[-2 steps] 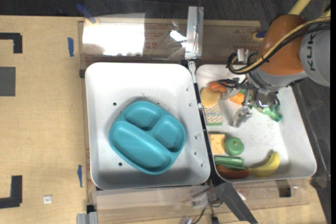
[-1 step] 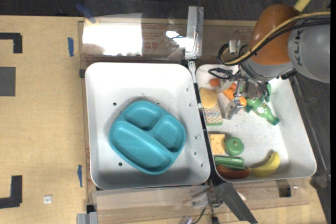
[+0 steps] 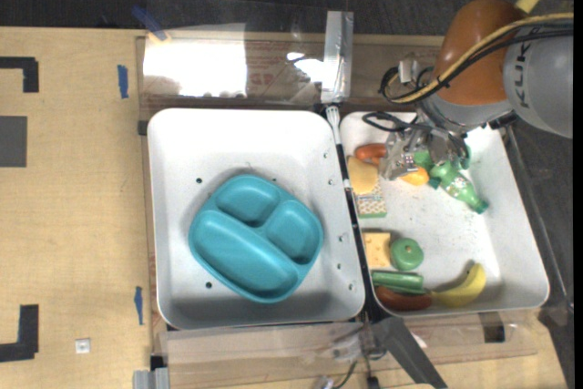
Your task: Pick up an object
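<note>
Counter (image 3: 64,196) of pale wood, carrying two shallow white bins side by side, with a clear plastic panel standing behind them.

Left bin (image 3: 182,141): one teal divided plate (image 3: 256,236) with three compartments, lying near the middle, slightly toward the near edge.

Right bin (image 3: 510,232): assorted toy food.
- Green bottle (image 3: 455,182), lying tilted in the far part of the bin.
- Orange piece (image 3: 415,179), just left of the bottle, close under the claw.
- Red-orange piece (image 3: 369,153), near the far left corner.
- Pale yellow block (image 3: 364,180) and a small patterned square (image 3: 372,207), along the left wall.
- Yellow cheese-like block (image 3: 376,248), beside a green round item (image 3: 406,253).
- Green long vegetable (image 3: 397,281) lying over a dark red item (image 3: 404,298) at the near left corner.
- Banana (image 3: 461,286), curved, at the near edge, touching the dark red item.

Arm: grey with an orange band (image 3: 478,50), entering from the right, cables trailing along it. Claw (image 3: 412,156) lowered into the far part of the right bin, among the orange piece, red-orange piece and green bottle. Whether its fingers are apart or together cannot be told; no item is visibly between them.
</note>
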You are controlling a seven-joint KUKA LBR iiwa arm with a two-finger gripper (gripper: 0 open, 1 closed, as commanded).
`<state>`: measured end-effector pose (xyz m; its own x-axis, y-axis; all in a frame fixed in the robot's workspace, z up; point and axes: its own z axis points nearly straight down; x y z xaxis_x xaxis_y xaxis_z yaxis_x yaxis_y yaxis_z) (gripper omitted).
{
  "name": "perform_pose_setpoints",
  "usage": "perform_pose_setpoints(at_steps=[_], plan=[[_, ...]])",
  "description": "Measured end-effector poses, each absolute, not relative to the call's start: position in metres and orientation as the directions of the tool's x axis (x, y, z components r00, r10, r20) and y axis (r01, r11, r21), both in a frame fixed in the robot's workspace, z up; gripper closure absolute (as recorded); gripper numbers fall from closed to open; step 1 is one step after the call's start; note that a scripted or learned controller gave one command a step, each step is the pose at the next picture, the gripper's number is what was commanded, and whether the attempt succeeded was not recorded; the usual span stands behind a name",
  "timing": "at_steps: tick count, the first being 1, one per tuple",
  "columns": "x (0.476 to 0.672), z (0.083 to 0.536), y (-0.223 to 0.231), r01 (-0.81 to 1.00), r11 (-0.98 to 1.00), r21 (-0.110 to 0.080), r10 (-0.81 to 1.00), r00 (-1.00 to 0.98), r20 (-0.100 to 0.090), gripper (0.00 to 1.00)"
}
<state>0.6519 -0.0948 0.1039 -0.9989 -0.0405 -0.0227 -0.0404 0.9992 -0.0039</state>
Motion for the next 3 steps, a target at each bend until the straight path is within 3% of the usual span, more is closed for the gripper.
perform_pose_setpoints(at_steps=[1,2,3], plan=[[0.670,0.266,-0.092,0.033,0.999,-0.001,0.033,-0.999,-0.021,1.00],[0.648,0.228,-0.062,0.006,1.000,0.001,0.006,-1.000,-0.004,1.00],[0.629,0.186,-0.023,-0.276,0.961,0.001,-0.276,-0.961,-0.004,1.00]])
